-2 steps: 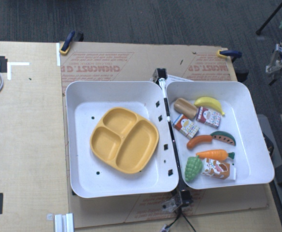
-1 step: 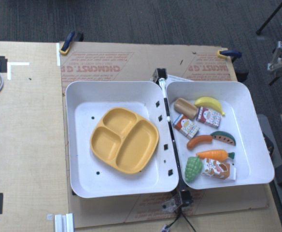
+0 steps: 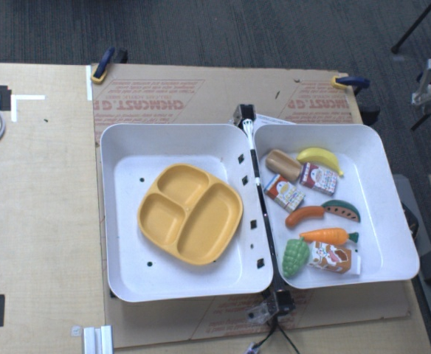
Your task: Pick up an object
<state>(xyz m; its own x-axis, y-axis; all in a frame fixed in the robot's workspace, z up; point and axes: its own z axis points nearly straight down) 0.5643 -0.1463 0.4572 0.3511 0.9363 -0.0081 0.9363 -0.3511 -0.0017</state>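
The gripper (image 3: 427,84) hangs at the far right, outside the bins and above the dark floor; its opening is too small and blurred to judge. All the toy food lies below and to its left in the right bin (image 3: 397,205). The banana (image 3: 319,157) is nearest it, beside a brown roll (image 3: 283,164) and two small cartons (image 3: 318,177). Farther from the gripper are a sausage (image 3: 305,215), a watermelon slice (image 3: 342,210), a carrot (image 3: 325,235), a green fruit (image 3: 295,257) and a pouch (image 3: 335,259). The bin's right side, toward the gripper, is bare. Farther left still, the left bin (image 3: 106,198) holds a yellow divided plate (image 3: 190,213) with white floor all round it.
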